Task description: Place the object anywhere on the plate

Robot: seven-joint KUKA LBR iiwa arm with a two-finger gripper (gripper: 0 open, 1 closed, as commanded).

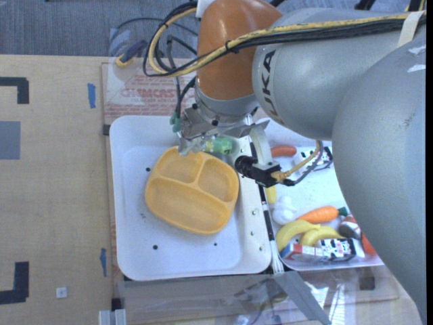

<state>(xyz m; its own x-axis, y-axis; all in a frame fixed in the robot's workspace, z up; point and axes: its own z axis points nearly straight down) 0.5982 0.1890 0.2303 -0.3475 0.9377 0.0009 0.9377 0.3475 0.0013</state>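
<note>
The gripper hangs at the yellow plate's twelve o'clock rim, a green object just beside it at three o'clock; whether it's clamped on anything, I cannot tell. The plate sits in the left white bin on the wooden bench; grey carpet lies beyond.

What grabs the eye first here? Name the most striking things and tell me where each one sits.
The big grey arm with its orange band dominates, reaching in from the right over the bins' far edge. Below it, a yellow divided plate lies tilted in the left bin, and the gripper hangs at the plate's far rim beside something green. The right bin holds a cluster of toy food, with a banana and a carrot near its front.
</note>
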